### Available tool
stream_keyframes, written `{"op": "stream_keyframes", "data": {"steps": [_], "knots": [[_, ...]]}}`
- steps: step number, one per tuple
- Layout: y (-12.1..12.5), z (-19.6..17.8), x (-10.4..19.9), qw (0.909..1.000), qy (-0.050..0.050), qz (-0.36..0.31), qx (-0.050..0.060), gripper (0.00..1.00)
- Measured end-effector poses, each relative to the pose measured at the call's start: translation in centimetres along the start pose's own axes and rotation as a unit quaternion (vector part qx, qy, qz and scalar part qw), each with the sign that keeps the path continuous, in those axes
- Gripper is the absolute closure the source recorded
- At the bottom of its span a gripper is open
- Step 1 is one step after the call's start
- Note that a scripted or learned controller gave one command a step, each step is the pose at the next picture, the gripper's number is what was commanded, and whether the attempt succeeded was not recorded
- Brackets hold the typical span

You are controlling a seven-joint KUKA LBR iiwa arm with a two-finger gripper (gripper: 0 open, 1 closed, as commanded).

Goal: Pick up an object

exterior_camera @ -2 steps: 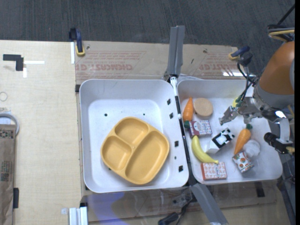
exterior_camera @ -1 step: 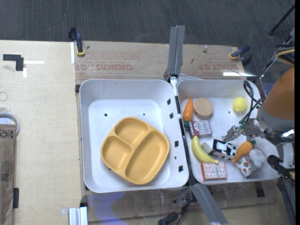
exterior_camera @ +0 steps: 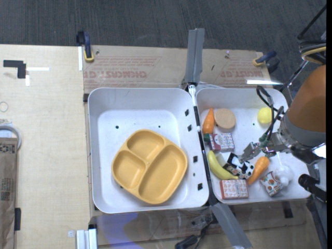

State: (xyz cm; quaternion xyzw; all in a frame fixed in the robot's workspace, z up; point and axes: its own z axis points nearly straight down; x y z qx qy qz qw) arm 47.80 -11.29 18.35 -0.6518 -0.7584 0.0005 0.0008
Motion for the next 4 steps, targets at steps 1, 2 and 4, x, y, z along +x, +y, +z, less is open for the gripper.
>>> {"op": "stream_keyframes", "data": {"steps": [1, 2, 4], "knots": [[2.2, 7.4, -1.2, 0.9998, -0.001, -0.018, -0.008, 0.0], [6.5, -0.7, 1.3, 0.9919, -0.001, 0.127, 0.001, 0.0], [2.0, 7.9, 0.3, 0.9998, -0.003, 0.015, -0.009, 0.0]]}}
